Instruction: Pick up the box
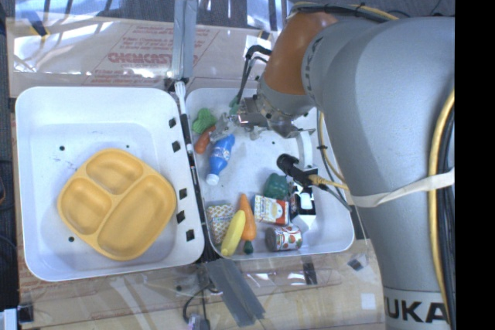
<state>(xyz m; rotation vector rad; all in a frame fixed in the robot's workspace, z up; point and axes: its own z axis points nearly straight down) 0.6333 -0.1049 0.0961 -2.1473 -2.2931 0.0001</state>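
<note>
Progress looks slight: the box (271,209), a small carton, lies untouched near the front of the right bin (337,237), between a carrot (247,210) and a can (284,239). The gripper (241,117) hangs well apart from it near the bin's back, above a blue bottle (220,157); whether its jaws are spread or pressed together I cannot tell, so reach, grasp and lift all seem left to do.

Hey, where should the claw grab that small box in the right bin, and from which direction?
Probably from straight above, closing across the box's two shorter sides. It lies flat on the bin floor with its printed face up, so only its edges offer grip. It is crowded: a carrot on its left, a can just below, a dark green item above. Its right side looks freest.
</note>
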